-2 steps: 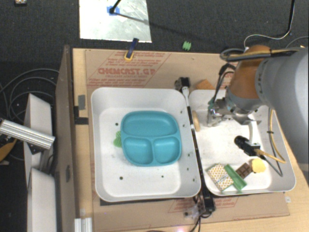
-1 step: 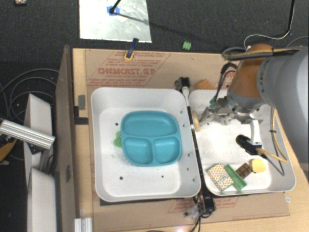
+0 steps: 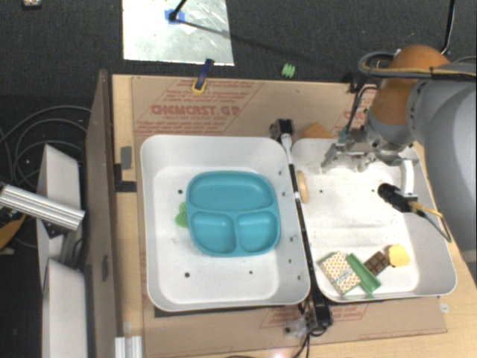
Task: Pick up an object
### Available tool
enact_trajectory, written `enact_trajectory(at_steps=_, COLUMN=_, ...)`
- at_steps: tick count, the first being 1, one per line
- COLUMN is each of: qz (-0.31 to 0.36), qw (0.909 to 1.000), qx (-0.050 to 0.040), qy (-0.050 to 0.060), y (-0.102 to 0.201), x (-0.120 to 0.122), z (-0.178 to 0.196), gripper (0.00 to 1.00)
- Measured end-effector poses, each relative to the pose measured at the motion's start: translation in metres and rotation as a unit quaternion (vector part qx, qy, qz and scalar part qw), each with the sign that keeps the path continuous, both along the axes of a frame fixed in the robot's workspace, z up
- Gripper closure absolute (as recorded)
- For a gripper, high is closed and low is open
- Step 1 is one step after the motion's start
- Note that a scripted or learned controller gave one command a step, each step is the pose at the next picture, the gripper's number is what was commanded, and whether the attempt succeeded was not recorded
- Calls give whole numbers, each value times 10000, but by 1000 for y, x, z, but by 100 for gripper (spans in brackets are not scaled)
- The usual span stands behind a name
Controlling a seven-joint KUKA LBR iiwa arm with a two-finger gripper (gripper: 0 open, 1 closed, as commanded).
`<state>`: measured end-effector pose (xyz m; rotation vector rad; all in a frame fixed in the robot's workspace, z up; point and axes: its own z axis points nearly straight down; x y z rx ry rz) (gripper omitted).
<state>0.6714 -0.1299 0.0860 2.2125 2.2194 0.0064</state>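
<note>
My gripper [image 3: 347,157] hangs low over the far part of the right bin [image 3: 428,274], on the grey arm that comes in from the right. Nothing shows in its grasp. At the bin's near edge lie a checkered packet [image 3: 339,272], a green bar [image 3: 363,274], a brown chocolate piece [image 3: 378,261] and a small yellow thing [image 3: 399,256], all well in front of the gripper. A tan stick-like thing [image 3: 302,186] rests against this bin's left wall.
The left bin [image 3: 160,274] holds a blue divided tray [image 3: 232,212] with a small green thing [image 3: 181,215] at its left side. An orange piece [image 3: 317,130] lies on the cardboard behind the right bin.
</note>
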Motion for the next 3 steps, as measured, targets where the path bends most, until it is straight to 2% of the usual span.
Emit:
enact_trajectory(at_steps=1, qz=15, qw=10000, qx=1, qy=5, y=2, x=-1, z=11, gripper=100)
enact_trajectory(at_steps=3, qz=50, qw=10000, qx=-14, qy=-33, y=1, x=1, z=33, gripper=100)
